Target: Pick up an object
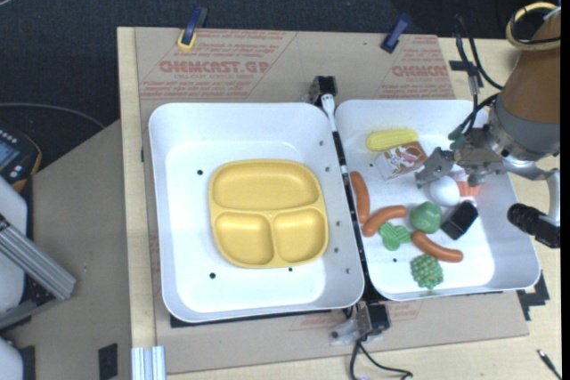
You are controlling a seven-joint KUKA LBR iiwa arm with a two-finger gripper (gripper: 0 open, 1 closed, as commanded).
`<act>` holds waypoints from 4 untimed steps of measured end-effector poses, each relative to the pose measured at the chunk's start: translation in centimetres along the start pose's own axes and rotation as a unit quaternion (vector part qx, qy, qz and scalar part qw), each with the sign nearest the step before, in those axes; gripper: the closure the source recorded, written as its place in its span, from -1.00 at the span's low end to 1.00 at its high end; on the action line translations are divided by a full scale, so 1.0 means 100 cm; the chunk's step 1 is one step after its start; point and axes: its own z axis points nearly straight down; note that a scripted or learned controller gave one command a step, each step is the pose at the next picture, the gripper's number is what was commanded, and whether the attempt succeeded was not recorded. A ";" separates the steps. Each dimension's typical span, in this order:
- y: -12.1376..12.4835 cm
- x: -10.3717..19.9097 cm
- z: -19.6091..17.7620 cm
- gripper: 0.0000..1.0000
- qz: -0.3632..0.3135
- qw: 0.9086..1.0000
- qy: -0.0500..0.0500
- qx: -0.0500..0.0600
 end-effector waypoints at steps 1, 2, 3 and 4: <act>0.003 0.000 -0.007 -1.00 -0.001 1.000 -0.001 -0.007; 0.003 -0.004 0.037 -1.00 -0.001 1.000 0.000 -0.004; -0.006 -0.009 0.087 -1.00 -0.001 1.000 0.000 -0.004; -0.001 -0.007 0.109 -1.00 -0.001 1.000 0.001 -0.012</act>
